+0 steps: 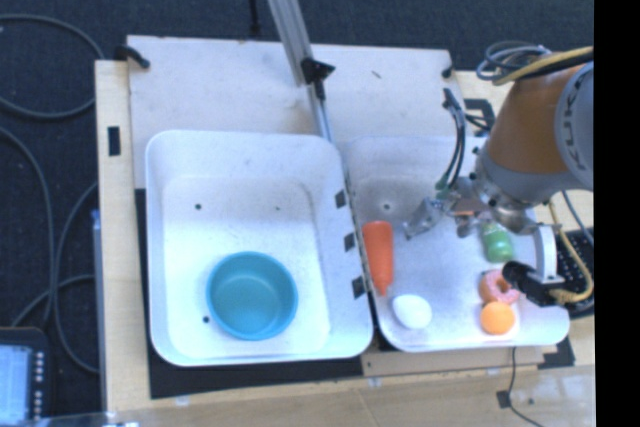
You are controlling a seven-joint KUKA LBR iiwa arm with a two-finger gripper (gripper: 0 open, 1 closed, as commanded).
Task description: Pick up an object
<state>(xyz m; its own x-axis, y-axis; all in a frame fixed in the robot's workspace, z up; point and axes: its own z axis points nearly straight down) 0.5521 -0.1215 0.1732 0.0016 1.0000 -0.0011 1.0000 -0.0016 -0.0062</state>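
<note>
Gripper [425,218], fingers unclear, hangs mid right bin [440,340]; orange carrot [378,253] along its left wall, white egg [411,311] by its front edge

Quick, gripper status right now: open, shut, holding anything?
Gripper: cannot be told; it sits low over the right bin.

The arm's wrist [530,140] hides part of the right bin [400,165] (its far right corner), and partly covers the green object [497,243].
</note>
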